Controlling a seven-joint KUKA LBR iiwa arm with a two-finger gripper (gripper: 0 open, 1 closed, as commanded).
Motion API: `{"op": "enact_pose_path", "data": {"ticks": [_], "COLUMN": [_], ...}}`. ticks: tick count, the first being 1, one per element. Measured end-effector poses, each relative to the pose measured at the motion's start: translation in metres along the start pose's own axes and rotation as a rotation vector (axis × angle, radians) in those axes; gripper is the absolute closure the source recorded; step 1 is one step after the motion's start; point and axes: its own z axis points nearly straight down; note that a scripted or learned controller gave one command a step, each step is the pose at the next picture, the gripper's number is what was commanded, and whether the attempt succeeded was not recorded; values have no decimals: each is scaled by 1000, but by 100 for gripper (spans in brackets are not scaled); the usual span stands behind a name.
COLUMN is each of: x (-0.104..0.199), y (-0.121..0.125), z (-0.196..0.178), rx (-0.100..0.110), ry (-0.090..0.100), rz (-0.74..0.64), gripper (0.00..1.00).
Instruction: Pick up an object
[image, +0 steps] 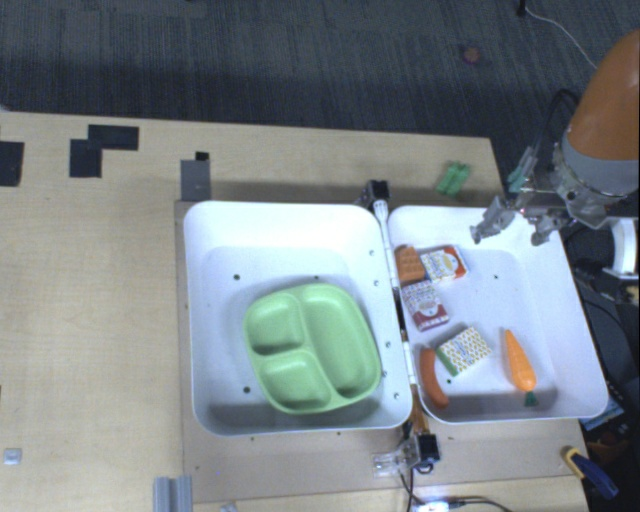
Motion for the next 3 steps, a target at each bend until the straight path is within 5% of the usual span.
{"op": "enact_pose_path", "data": {"ticks": [1,2,3], "x": [-2,25,28], "y": [-21,-60,-57], "z": [135,172,159], "rx": [4,-18,-24], "ry": [1,-3,1], "rz": [2,4,2], "gripper": [0,0,100]}}
